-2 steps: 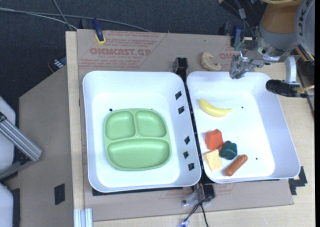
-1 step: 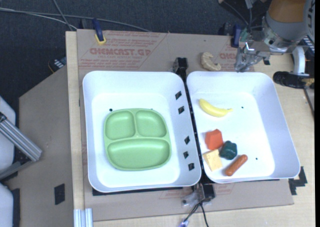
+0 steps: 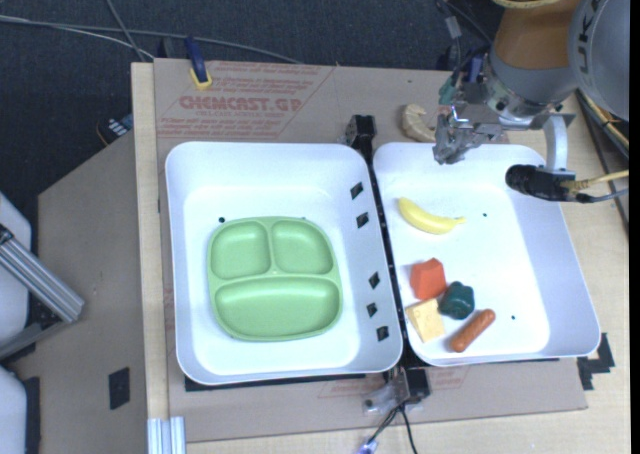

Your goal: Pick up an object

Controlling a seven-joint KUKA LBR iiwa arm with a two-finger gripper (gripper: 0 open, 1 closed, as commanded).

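In the right bin (image 3: 540, 272) lie a yellow banana (image 3: 428, 216), a red block (image 3: 429, 278), a dark teal lump (image 3: 458, 300), a pale yellow cheese-like wedge (image 3: 426, 321) and a reddish sausage (image 3: 472, 331). My gripper (image 3: 447, 150) hangs over the far left corner of this bin, above and behind the banana, with nothing seen between its fingers. The finger gap is too small to read.
The left bin (image 3: 190, 242) holds a green divided plate (image 3: 274, 277). A beige lump (image 3: 417, 121) lies on the cardboard behind the bins. Black clips run along the wall between the bins (image 3: 372, 242). Cables trail across the dark floor at the back.
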